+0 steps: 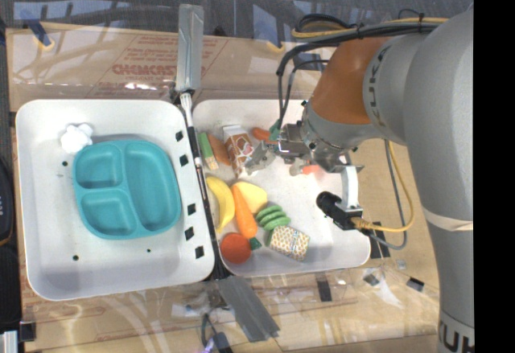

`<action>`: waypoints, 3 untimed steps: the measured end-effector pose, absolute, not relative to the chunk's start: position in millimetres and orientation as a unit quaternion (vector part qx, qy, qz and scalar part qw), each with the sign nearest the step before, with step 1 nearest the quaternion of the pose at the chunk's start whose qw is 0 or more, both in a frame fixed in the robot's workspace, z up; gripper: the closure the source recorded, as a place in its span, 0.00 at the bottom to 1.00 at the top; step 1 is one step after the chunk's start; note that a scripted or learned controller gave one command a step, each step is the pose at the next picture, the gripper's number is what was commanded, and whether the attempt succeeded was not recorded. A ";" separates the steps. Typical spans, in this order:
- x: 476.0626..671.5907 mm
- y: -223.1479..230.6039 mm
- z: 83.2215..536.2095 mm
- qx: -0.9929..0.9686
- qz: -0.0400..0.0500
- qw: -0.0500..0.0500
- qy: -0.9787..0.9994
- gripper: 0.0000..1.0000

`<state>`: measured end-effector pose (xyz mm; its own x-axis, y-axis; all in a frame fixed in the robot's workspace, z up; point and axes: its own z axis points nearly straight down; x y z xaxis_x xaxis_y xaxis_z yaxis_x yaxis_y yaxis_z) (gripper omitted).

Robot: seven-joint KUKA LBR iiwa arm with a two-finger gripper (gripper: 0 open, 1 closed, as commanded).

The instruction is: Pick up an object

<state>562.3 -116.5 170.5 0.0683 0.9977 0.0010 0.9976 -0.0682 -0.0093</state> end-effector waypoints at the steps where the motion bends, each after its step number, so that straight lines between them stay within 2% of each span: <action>1: 505.8 -112.6 90.8 -0.691 0.001 0.002 -0.723 0.00; 2: 506.0 -113.4 100.4 -0.690 0.002 0.003 -0.724 1.00; 3: 504.9 -67.0 192.1 -0.634 0.000 0.001 -0.773 1.00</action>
